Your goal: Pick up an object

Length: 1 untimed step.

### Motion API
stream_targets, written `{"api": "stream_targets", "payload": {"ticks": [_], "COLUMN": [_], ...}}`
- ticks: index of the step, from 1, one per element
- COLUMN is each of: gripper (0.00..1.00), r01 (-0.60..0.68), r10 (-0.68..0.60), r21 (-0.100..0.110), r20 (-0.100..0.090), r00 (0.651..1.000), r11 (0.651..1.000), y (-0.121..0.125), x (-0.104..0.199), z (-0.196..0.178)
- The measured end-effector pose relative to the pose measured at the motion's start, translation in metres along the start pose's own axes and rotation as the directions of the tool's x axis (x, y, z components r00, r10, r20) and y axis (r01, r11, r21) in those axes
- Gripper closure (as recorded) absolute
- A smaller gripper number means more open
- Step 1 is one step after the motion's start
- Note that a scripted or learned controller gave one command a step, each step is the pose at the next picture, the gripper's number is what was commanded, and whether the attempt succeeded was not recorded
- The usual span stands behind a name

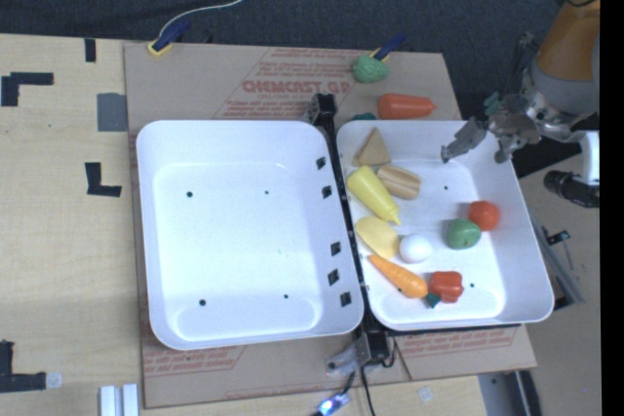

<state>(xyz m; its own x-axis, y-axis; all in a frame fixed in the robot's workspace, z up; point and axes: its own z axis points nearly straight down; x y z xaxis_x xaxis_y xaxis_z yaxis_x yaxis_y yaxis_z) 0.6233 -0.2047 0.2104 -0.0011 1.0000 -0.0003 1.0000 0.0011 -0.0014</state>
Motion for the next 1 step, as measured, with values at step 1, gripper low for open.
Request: {"api": "stream_targets", "payload": {"ticks": [1], "gripper": [0.00], "r01": [0.009], "r10": [-0.009], "r21": [-0.002], "r20": [-0.003], "r00": [1.000], "r11": [1.000], "y": [0.0118], "x": [0.1048], "z": [-0.0188]}}
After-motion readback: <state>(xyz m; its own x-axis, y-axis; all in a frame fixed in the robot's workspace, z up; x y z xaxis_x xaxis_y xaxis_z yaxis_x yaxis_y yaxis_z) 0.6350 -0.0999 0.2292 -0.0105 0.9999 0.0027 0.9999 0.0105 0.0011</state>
